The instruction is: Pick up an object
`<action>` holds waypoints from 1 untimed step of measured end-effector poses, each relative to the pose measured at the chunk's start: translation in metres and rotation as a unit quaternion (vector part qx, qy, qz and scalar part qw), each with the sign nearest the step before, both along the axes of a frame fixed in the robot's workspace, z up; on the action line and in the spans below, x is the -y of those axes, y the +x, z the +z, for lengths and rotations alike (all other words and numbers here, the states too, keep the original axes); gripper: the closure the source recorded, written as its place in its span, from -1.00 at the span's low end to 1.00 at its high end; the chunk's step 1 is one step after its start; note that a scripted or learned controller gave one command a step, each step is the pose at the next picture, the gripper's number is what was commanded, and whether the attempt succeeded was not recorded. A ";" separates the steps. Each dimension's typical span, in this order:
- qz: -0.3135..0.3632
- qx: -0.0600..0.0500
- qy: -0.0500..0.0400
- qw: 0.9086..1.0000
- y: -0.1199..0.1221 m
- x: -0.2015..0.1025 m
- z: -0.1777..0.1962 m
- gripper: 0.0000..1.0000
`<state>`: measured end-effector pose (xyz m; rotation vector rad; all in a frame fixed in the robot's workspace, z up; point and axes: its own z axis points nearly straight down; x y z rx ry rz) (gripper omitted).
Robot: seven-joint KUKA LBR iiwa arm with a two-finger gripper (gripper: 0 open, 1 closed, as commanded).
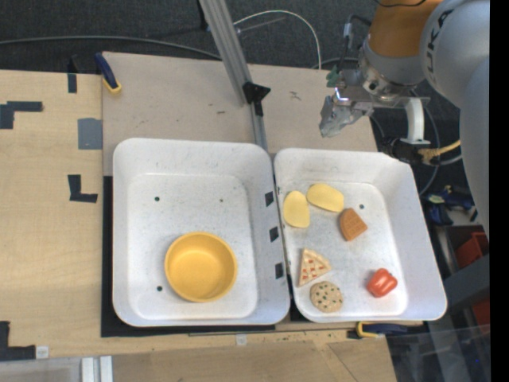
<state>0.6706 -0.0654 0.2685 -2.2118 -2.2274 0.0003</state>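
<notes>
— Where were you, and what were your fingers doing?

— My fingers hung over the bare surface just beyond the far rim of the right bin, near its far left corner; whether they stood apart or together I could not tell, they showed only as a small grey cluster; nothing lay between them.

— And the things to pick?

— All in the right bin; two pale yellow pieces, one oval slice close to the left wall and a second yellow slice just beside it; a brown wedge near the middle; a pizza slice and a round cookie toward the near left, the cookie hard by the near wall; a red pepper toward the near right, apart from the rest.

— How much room was there?

— The far strip of the bin floor lay open, and so did the right side above the pepper; the wedge and the pepper each had free floor around them; the cookie and the oval slice sat tight to walls.

— The other bin?

— The left bin held a yellow bowl near its front wall; a slanted metal pole crossed above the seam between the bins.
</notes>
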 end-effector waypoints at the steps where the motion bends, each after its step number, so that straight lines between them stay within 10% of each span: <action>1: 0.000 0.000 0.000 1.000 0.007 -0.055 -0.005 1.00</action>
